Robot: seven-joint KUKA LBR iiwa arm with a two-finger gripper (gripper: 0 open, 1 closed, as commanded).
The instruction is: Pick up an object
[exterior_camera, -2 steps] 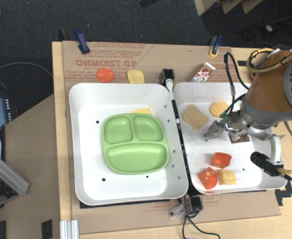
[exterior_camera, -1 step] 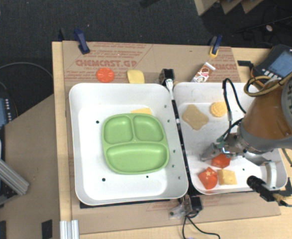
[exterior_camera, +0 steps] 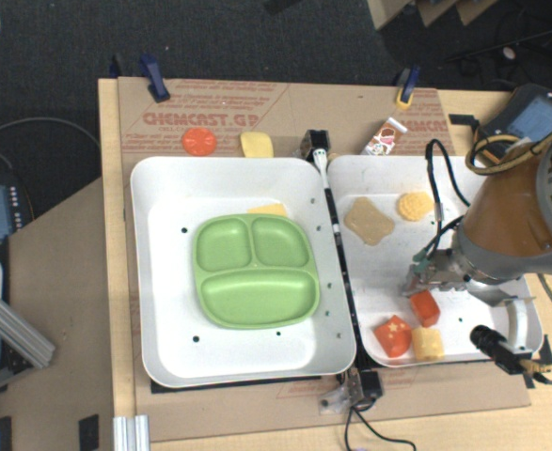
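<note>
Fingers over the right bin

I can't tell my fingers' [exterior_camera: 424, 278] state; a red block [exterior_camera: 425, 308] sits just below them.

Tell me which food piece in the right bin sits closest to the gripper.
The small red block, directly below the gripper. The red-orange piece, yellow piece, tan slice and round cracker lie farther off.

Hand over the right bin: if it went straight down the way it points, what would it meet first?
Most likely the red block just under the hand, then the bin floor. Depth is hard to judge from this slanted view.
</note>
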